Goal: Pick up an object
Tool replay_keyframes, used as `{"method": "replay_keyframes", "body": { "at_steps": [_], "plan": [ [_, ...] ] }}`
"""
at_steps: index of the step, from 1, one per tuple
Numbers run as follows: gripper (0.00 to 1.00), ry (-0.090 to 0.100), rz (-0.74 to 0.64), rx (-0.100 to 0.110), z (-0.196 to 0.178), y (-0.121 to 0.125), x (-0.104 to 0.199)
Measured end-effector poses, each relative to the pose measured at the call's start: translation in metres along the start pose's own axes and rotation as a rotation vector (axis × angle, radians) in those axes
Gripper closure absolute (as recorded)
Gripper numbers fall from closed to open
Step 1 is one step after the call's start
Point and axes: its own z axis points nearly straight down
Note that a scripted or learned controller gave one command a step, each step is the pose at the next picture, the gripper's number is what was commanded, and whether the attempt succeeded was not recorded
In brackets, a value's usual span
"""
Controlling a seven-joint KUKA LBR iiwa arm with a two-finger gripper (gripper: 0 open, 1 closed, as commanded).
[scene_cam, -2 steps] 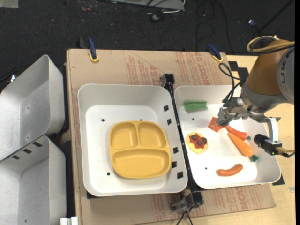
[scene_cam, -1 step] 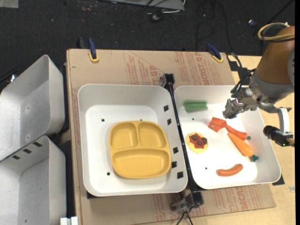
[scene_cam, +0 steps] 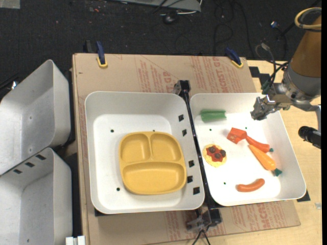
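Gripper hangs over the right bin's upper right corner; can't tell how it's set. The toys lie loose below it, green pickle nearest, probably so any one's grabbable.

KUKA arm beside the right bin: a rounded orange band below an open ring-like rim, a grey metallic wrist collar beneath it, and a dark, compact gripper with thin black cables looped near the wrist, above the bin's far right corner.
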Motion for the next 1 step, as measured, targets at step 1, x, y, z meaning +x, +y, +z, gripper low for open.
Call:
{"method": "replay_keyframes", "body": {
  "at_steps": [1],
  "plan": [
    [1.0, 0.002, -0.003, 0.007, -0.0061, -0.0051, 0.0477]
  ]
}}
